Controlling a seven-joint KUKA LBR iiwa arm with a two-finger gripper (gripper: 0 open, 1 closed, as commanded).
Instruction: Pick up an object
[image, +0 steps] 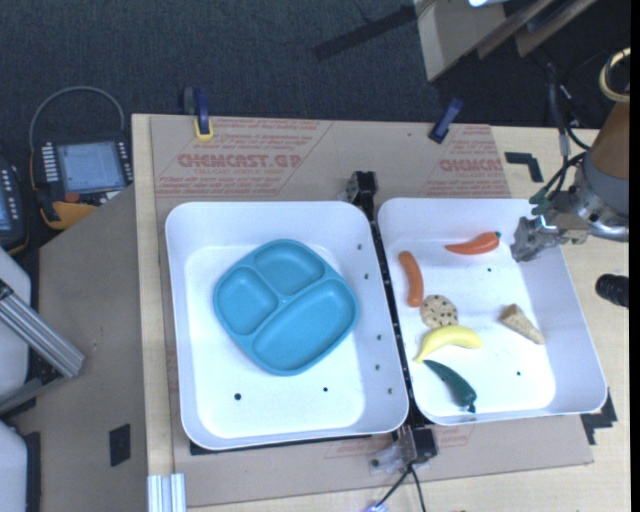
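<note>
The right bin (570, 330) holds several toy foods: a red chili pepper (472, 243) near the back, an orange sausage (411, 277), a cookie (438, 311), a yellow banana (449, 341), a dark green pepper (453, 384) and a tan bread wedge (521, 322). My gripper (528, 243) hovers at the bin's back right, just right of the red chili pepper's tip. Nothing shows between its fingers.
The left bin (200, 400) holds a blue divided plate (286, 305). A black divider with clamps runs between the bins. A teach pendant (88, 167) lies off the bench at the far left. Cables hang by the arm at the right.
</note>
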